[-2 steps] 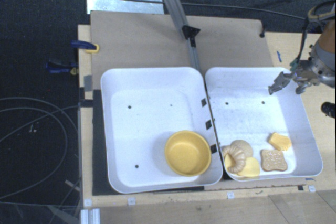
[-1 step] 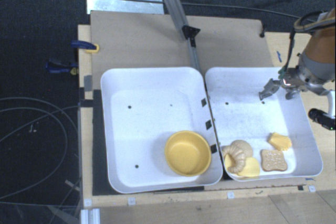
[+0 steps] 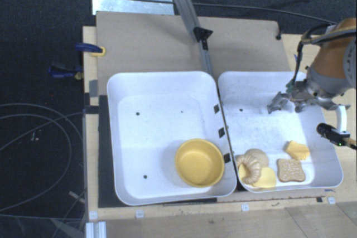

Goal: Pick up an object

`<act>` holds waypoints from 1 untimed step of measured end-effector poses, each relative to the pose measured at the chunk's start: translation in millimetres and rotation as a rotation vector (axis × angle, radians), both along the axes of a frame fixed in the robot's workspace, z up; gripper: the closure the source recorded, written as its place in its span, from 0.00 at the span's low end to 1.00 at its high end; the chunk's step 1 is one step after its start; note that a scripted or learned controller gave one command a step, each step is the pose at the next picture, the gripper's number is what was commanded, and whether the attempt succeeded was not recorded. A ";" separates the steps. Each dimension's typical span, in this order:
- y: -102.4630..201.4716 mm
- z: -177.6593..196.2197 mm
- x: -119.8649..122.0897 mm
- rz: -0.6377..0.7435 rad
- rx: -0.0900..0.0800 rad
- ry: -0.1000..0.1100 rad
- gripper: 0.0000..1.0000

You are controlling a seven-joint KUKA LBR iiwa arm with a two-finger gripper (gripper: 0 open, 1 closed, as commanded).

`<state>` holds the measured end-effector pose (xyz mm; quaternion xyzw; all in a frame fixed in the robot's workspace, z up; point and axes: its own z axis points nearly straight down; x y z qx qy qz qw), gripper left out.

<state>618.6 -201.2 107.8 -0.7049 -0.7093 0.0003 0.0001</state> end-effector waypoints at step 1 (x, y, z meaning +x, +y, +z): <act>-0.7 13.8 1.8 0.002 -0.003 -0.006 1.00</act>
